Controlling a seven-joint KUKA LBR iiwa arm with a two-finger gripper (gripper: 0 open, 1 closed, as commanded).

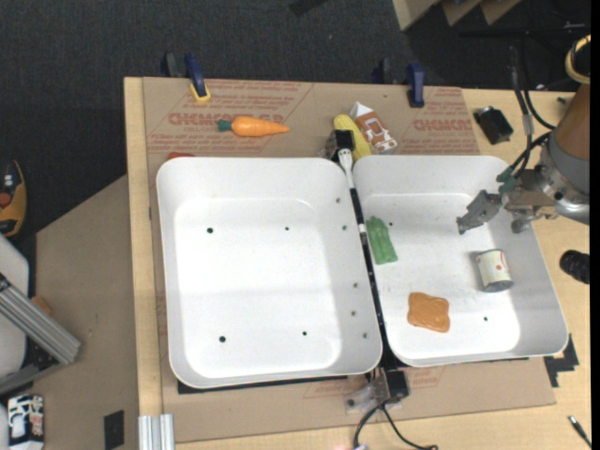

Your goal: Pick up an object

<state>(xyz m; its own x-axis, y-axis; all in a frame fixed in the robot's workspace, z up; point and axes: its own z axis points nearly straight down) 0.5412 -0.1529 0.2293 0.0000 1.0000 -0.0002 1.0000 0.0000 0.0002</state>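
On the surface (141, 251), the carrot (253, 127) lies behind the left bin (178, 279), well apart from me. In the right bin (553, 331), the green piece (381, 240) rests against the left wall, the orange lump (428, 312) sits toward the front, and the can (492, 271) lies near the right side. My hand (478, 212) hangs above the bin's back right part, over the can; I cannot tell how wide it stands. I see nothing in it, so the pick is not yet done.
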